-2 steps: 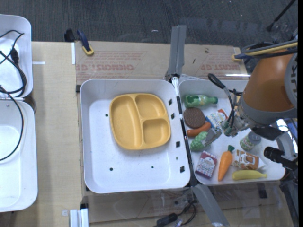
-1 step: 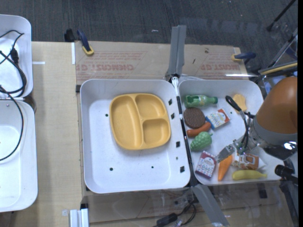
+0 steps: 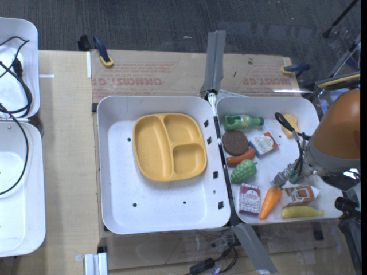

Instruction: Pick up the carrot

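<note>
Counting two white bins: left bin (image 3: 112,211) with one yellow divided plate (image 3: 170,146); right bin (image 3: 309,110) with one green bottle (image 3: 243,121), one brown cookie (image 3: 234,142), one banana (image 3: 301,212), two carrots. Nearer carrot (image 3: 269,202): orange, tapered, point toward front edge, beside red carton (image 3: 249,199). Gripper (image 3: 285,178) just above its thick end; fingers perhaps apart, too blurred to tell.

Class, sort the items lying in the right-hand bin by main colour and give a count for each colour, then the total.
Green: 2 (bottle, leafy vegetable)
Orange: 3 (carrot, sausage, wedge)
Brown: 1 (cookie)
Yellow: 1 (banana)
Printed packets: 3 ()
Total: 10
</note>
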`<state>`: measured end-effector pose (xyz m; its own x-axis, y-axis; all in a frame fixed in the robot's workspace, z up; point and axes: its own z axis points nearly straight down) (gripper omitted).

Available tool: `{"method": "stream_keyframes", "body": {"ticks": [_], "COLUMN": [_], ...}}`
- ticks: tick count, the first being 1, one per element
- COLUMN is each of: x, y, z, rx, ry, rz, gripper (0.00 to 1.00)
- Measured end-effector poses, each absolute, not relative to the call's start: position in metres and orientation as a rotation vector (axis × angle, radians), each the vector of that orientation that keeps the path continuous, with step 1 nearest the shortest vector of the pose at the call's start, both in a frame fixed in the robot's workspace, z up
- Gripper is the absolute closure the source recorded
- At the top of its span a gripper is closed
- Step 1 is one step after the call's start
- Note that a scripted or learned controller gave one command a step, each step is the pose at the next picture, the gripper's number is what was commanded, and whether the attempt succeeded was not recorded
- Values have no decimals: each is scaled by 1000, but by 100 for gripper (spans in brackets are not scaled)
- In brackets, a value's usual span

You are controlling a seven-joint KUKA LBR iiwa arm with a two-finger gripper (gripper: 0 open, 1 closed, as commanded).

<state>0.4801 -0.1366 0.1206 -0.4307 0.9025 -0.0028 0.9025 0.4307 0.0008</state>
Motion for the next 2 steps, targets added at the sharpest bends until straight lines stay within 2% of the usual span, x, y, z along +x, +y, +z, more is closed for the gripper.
{"method": "stream_keyframes", "body": {"ticks": [1, 2], "x": [477, 478], "y": [-138, -34], "z": [89, 189], "rx": [1777, 2127], "ry": [2597, 2314], "rz": [-3, -6], "gripper": [100, 100]}}
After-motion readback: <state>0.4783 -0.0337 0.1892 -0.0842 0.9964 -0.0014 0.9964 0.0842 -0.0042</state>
